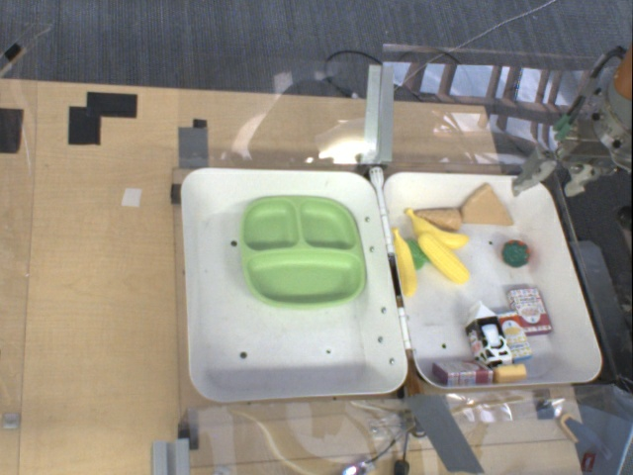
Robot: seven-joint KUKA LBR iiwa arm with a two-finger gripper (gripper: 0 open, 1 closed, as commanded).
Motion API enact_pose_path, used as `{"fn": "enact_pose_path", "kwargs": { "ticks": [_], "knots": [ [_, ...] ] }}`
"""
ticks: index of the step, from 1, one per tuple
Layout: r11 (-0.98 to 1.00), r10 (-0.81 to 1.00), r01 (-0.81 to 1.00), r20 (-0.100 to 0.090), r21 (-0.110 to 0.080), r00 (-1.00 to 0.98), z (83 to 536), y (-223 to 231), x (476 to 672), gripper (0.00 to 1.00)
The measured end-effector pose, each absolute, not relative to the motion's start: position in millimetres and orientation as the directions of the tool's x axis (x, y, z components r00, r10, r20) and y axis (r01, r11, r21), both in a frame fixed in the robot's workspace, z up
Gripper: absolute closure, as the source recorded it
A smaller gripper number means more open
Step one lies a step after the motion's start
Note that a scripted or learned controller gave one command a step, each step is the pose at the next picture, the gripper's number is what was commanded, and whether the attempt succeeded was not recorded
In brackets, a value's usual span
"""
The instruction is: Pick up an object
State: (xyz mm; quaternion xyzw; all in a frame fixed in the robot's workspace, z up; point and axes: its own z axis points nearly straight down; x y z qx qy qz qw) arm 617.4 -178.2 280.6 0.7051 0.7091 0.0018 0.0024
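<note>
My gripper (pixel 554 173) hangs over the far right corner of the right bin (pixel 584 295), open, with nothing between its fingers. Below and left of it in that bin lie a tan wedge (pixel 487 206), a brown slice (pixel 435 218), two yellow bananas (pixel 442 252) and a yellow strip (pixel 404 267) beside a small green piece (pixel 418 256). A green ball (pixel 515 254) sits near the bin's right side. Toward the front are a red-and-white packet (pixel 527 310), a black-and-white carton (pixel 486 336) and a purple box (pixel 458 373).
A green sectioned plate (pixel 302 250) lies in the left bin (pixel 213 344). A metal divider (pixel 388 255) separates the bins, with an upright post (pixel 375 117) at its far end. A metal rack (pixel 495 87) stands behind the right bin.
</note>
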Motion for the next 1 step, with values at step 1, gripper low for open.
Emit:
{"fn": "enact_pose_path", "kwargs": {
  "ticks": [1],
  "knots": [
    [0.006, 1.000, 1.000, -0.001, 0.006, -0.006, 280.6, -178.2, 617.4, 0.00]
  ]
}}
